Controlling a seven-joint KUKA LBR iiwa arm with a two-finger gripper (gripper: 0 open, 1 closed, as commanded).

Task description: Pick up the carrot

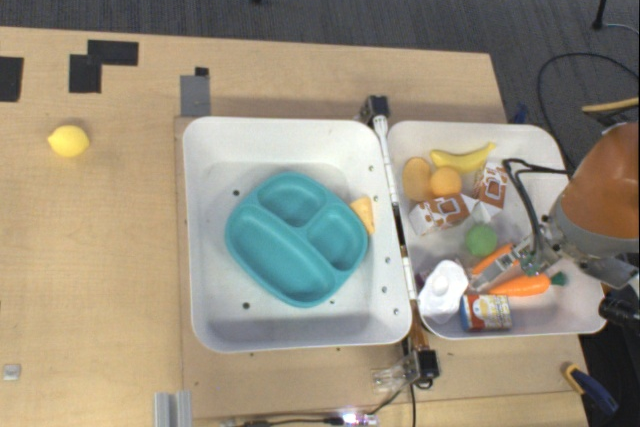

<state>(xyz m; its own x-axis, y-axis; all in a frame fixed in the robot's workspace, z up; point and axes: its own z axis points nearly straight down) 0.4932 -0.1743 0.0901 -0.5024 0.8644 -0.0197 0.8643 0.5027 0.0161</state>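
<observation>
The carrot (520, 287), orange with a green tip at its right end, lies near the front of the right bin (530, 137). It rests between a small can (486, 312) and the arm. My gripper (532, 261) hangs low over the bin, just above the carrot's right half and close to it. The arm's orange band (605, 187) looms behind it at the right edge. A short orange piece (490, 264) lies just left of the gripper.
The right bin also holds a banana (463, 157), an orange (445, 182), a yellowish fruit (416, 178), two brown-white cartons (445, 210), a green ball (482, 240) and a white bottle (442, 288). In the left bin a teal divided plate (295, 237) sits beside a yellow wedge (363, 213). A lemon (68, 142) lies on the bench.
</observation>
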